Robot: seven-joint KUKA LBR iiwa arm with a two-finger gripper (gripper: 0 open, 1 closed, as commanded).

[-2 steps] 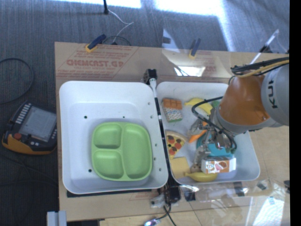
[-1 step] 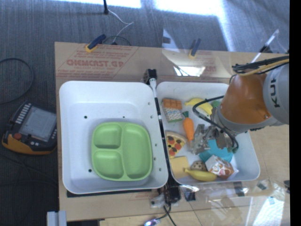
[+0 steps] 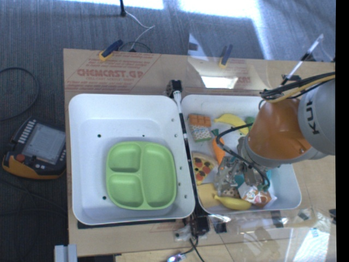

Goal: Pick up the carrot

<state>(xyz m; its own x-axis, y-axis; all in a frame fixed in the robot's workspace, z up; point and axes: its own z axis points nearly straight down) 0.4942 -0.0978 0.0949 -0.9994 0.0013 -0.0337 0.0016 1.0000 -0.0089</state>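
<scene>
Two white bins; in the right bin [image 3: 294, 192], the gripper [image 3: 235, 174], fingers unreadable, should centre on the slim orange carrot [image 3: 218, 152] beside it.

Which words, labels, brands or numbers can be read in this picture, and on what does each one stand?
"CHEMCAST GP", red print, on the brown sheet under the two bins, near its far left corner.
"KU", dark letters cut off at the picture's edge, on the grey arm.
Handheld controller left of the bench: its screen is too blurred to read.
Food packets in the right bin: print too small to read.
</scene>
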